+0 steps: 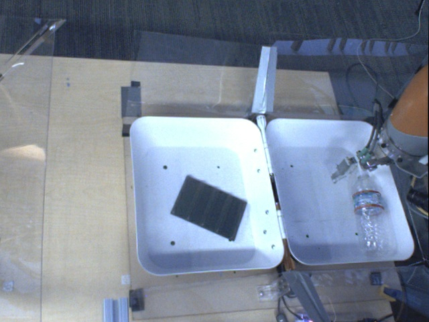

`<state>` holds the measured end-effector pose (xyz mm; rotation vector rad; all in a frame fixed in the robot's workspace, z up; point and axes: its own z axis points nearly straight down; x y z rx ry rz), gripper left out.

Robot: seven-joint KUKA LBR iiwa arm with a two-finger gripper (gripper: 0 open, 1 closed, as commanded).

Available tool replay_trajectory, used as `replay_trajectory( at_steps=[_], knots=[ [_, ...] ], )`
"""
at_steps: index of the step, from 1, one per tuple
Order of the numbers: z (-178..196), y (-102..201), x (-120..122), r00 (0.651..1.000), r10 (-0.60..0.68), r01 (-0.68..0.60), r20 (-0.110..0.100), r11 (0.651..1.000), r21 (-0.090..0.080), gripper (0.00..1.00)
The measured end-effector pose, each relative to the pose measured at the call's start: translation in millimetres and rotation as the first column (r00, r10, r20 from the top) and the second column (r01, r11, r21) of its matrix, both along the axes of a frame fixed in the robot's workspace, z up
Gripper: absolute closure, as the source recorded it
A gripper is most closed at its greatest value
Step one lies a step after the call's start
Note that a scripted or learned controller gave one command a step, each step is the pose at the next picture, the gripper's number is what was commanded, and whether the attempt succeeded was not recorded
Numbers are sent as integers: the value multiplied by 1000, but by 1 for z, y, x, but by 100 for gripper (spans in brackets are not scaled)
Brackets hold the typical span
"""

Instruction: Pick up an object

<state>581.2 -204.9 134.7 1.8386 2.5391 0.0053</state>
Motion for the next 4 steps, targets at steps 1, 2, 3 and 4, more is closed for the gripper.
replay_trajectory(
  at_steps=[1,2,3,4],
  knots=[
    [-1,44,8,997,78,-78,-2,997,1,0],
    [-20,0,-24,996,85,-85,-1,996,0,0],
    [-7,0,-21,996,85,-85,7,996,-2,100],
    [-7,0,-21,996,85,-85,7,996,-2,0]
  ],
)
